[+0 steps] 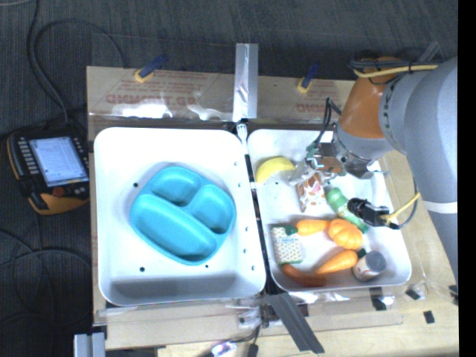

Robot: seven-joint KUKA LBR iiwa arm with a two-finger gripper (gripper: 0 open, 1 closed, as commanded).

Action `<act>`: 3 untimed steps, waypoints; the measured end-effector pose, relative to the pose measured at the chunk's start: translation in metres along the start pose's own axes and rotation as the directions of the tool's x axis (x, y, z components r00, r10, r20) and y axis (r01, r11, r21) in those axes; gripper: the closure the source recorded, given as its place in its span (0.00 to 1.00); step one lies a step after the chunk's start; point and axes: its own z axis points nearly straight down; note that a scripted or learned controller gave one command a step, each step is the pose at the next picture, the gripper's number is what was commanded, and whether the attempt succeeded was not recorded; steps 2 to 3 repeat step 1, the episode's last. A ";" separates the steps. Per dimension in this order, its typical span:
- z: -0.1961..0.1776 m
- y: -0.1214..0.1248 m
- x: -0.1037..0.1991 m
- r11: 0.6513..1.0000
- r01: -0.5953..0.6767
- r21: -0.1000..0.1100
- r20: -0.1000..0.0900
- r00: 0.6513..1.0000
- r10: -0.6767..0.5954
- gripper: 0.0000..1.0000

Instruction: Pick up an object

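Toy foods crowd the right white bin, beneath the gripper, whose grip I cannot tell. Just beside it lie a yellow lemon and red-white packet. Leftward, the blue divided tray.

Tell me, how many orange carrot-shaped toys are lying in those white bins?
3, all in the right shallow white bin: one orange carrot toy mid-bin, a plumper one beside it, a third nearer the front. The clutter may hide others.
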 end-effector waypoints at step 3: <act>-0.090 0.008 0.005 0.999 -0.038 -0.003 0.001 0.999 0.038 1.00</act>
